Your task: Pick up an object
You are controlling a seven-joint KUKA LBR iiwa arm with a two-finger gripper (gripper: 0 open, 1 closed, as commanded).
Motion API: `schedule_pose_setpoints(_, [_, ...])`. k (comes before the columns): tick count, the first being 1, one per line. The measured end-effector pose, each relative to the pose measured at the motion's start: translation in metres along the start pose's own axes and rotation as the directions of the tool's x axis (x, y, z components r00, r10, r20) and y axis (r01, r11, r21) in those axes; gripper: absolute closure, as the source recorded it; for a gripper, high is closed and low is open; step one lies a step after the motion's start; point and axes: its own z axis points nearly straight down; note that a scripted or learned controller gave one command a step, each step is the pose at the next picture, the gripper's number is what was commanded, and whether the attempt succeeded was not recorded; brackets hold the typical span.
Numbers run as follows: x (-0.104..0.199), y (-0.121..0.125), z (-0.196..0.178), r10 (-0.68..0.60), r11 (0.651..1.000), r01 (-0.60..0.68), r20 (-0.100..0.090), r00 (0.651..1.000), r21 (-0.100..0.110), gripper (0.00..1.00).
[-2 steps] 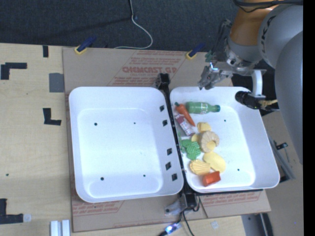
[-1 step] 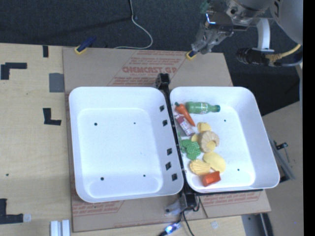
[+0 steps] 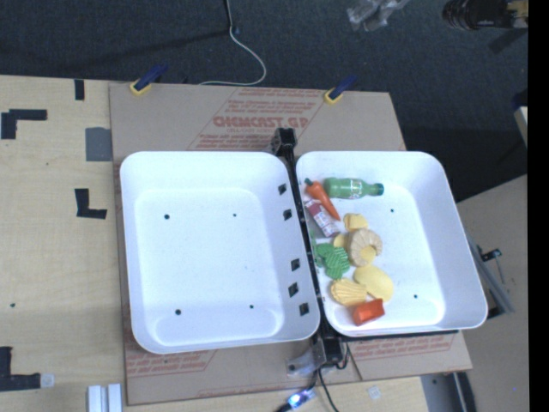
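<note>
Several toys, among them a green bottle (image 3: 352,188) lying crosswise, crowd the left side of the right bin (image 3: 429,230), well below and slightly left of the raised gripper (image 3: 380,3), whose grip state I cannot tell.

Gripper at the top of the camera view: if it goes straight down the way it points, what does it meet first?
Probably nothing in the bins. The blurred two-finger gripper hangs over dark floor beyond the right white bin; depth is unclear.
</note>
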Motion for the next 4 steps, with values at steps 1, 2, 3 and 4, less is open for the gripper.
schedule_pose_setpoints(1, [0.036,-0.054,0.008,0.002,1.0,-0.002,0.0,1.0,0.017,1.0])
schedule_pose_setpoints(2, [0.072,-0.085,0.008,0.002,1.0,-0.002,0.0,1.0,0.017,1.0])
schedule_pose_setpoints(3, [0.118,-0.167,0.006,-0.002,1.0,0.002,-0.001,1.0,0.018,1.0])
schedule_pose_setpoints(4, [0.156,-0.185,0.007,0.001,1.0,-0.001,0.001,1.0,0.018,1.0])
